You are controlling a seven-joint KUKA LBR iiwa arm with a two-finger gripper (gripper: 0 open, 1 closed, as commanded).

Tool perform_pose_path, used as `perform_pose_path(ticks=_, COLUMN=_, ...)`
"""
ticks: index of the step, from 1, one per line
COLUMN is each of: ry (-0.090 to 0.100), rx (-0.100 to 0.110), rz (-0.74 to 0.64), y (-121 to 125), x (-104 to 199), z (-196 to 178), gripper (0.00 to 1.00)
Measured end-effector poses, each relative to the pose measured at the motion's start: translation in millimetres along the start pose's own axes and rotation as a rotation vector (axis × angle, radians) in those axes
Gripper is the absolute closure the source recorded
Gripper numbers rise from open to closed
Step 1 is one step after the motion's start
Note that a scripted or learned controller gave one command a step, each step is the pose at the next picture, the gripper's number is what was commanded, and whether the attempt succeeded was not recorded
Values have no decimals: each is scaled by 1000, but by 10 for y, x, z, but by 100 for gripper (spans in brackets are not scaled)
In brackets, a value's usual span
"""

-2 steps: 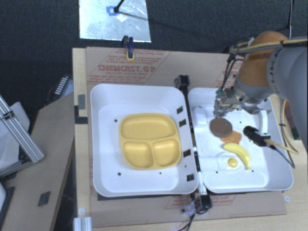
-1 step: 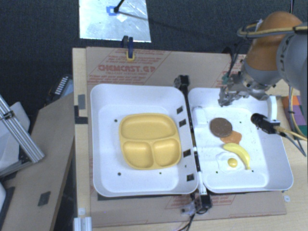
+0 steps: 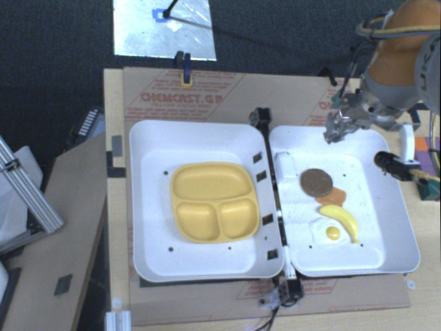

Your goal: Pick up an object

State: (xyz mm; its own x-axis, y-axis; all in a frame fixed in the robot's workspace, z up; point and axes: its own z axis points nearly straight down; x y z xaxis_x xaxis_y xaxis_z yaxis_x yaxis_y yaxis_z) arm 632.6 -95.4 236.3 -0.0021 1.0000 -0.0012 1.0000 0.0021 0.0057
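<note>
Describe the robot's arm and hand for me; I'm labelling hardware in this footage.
The arm is grey, with a rounded orange band above the wrist. Thin dark cables loop beside that band. The hand is a small grey metal piece; its detail is too blurred to describe.

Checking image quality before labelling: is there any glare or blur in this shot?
Camera view: bright glare washes out the shiny sheet beyond the bench; the white bins look evenly lit with soft shadows; the end effector is slightly blurred, while the banana and yellow tray are reasonably sharp.
</note>
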Motion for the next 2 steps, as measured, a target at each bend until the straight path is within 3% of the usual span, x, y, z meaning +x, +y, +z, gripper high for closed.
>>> perform_pose_path(ticks=1, ry=1, rx=2, rz=-2, y=12, x=-2, z=-386, gripper=100)
perform_pose_path(ticks=2, ry=2, rx=4, rz=-6, y=-118, x=482, z=-414, gripper=100)
